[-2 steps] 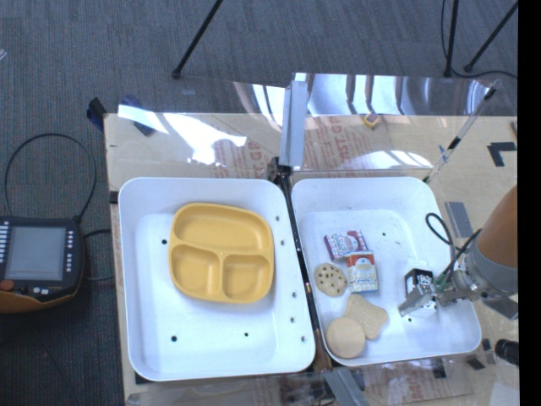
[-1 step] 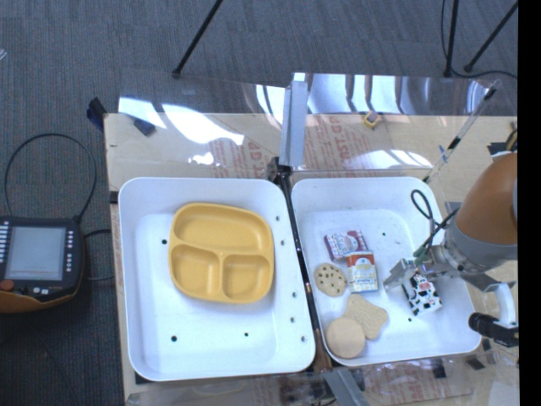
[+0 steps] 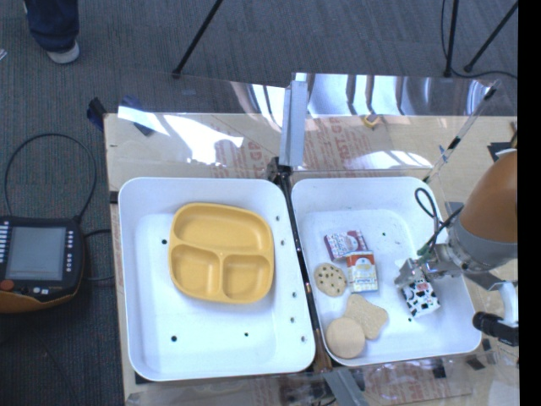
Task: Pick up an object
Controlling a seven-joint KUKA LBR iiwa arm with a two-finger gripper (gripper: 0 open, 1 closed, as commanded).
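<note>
The right bin [image 3: 389,205] holds several small items. A red and white carton [image 3: 345,244] lies beside a second small carton [image 3: 362,271]. A chocolate-chip cookie [image 3: 330,279] sits to their left. Nearer the front lie a tan slice [image 3: 368,313] and a round tan biscuit [image 3: 346,337]. A black-and-white spotted carton [image 3: 421,299] lies tilted at the bin's right side. My gripper [image 3: 414,274] hangs low over that carton's upper end, touching or nearly touching it. The arm comes in from the right.
The left bin [image 3: 144,328] bears a yellow divided plate [image 3: 223,253]. A raised divider [image 3: 292,218] runs between the two bins. A black cable loop [image 3: 425,203] hangs by the wrist. A pendant [image 3: 38,256] lies on the floor at left.
</note>
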